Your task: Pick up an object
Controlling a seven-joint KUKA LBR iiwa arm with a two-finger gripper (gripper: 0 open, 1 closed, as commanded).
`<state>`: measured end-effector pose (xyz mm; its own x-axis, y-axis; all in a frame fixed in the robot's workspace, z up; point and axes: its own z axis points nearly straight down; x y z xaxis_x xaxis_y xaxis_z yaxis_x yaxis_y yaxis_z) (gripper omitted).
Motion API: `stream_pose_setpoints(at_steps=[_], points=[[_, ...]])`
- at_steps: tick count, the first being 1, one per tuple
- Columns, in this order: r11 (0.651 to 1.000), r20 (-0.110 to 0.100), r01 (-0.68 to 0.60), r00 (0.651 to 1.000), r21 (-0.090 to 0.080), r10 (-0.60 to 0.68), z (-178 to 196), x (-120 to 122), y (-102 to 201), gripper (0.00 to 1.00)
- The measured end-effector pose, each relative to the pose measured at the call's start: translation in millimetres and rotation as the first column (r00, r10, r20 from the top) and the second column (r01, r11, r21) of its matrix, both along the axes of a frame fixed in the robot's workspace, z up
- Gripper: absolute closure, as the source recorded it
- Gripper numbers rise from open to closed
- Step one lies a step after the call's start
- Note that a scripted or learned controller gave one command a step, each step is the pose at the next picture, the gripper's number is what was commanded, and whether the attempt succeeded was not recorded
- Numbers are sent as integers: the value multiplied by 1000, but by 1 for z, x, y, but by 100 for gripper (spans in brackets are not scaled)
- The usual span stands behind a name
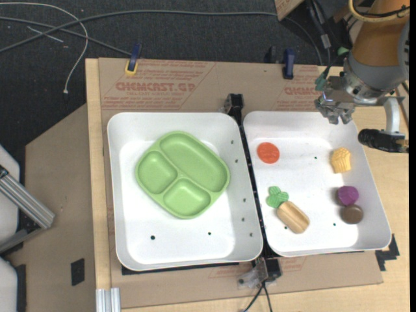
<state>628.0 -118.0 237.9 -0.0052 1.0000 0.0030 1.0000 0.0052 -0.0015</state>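
Gripper point(335, 114) is hovering at the far rim of the right white bin point(312, 246); finger opening cannot be judged, and nothing is showing between the fingers. Just below it a yellow corn-shaped toy point(340, 160) is lying; further below, a purple round toy point(348, 195) is touching a brown ball point(352, 214). Well to its left, a green divided plate point(182, 174) is sitting.

The arm point(380, 28) is a thick rounded column with an orange band over a pale grey wrist section. Yellow and black cables loop beside it at its top. Below the wrist sits the small metallic grey tool point(336, 112), with green-tinted fittings at its nine-o'clock side.
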Motion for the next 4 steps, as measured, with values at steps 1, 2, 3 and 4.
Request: stream_pose_setpoints(at_steps=[1, 2, 3, 4], points=[[1000, -2, 0, 1000, 1, 0, -12, -4, 53, 100], [1000, -1, -1, 1000, 0, 1, -22, -3, 108, 100], [1000, -2, -1, 1000, 1, 1, -28, -9, 164, 100], [1000, 3, 0, 1000, 0, 0, -22, -2, 210, 100]])
